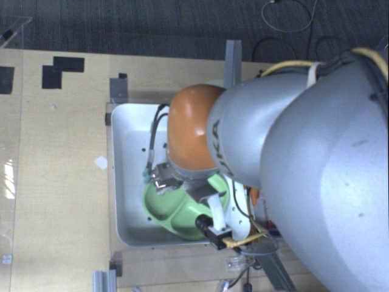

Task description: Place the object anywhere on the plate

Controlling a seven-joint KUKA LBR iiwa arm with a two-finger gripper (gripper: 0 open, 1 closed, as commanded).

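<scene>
One green plate [167, 208], one white bin [124, 163]

I look down on a pale wooden bench [55, 181] with black tape patches [61, 70] near its far left corner and a small white scrap [101, 162] lying on it. Beyond the bench runs dark blue-grey carpet [152, 11], where a thin cable [292, 14] loops. Grey metal brackets [119, 87] stand on the bench.
</scene>
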